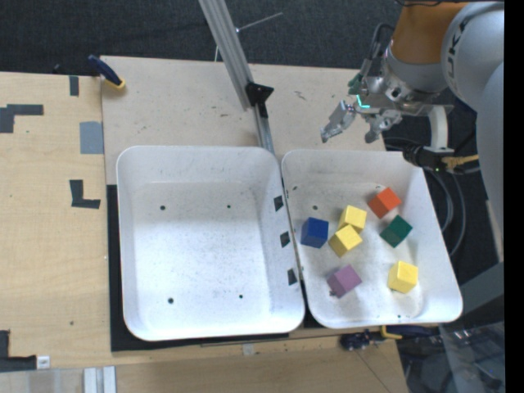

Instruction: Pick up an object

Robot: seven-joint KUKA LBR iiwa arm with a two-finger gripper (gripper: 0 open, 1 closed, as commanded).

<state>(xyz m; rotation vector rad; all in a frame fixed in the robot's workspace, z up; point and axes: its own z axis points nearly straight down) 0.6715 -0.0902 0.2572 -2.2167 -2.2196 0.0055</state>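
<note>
Light wooden bench [164, 113] bears two white bins side by side: left bin [131, 178], right bin [438, 277]. Grey tape patch [92, 137] and dark tape marks [80, 193] lie left of them.

The arm [479, 47] has a smooth, rounded grey shell. An orange band [426, 35] of glossy finish wraps it directly above the wrist, and bright highlights mark the band's top. Below the band sits a metallic silver wrist block [385, 88] with dark recesses and a small teal-green light on its left face. The gripper [354, 125] below that block is pale grey metal, with two slim fingers [336, 127]. Thin dark cables run up the left side of the band. A white curved piece [440, 129] lies right of the wrist block.
</note>
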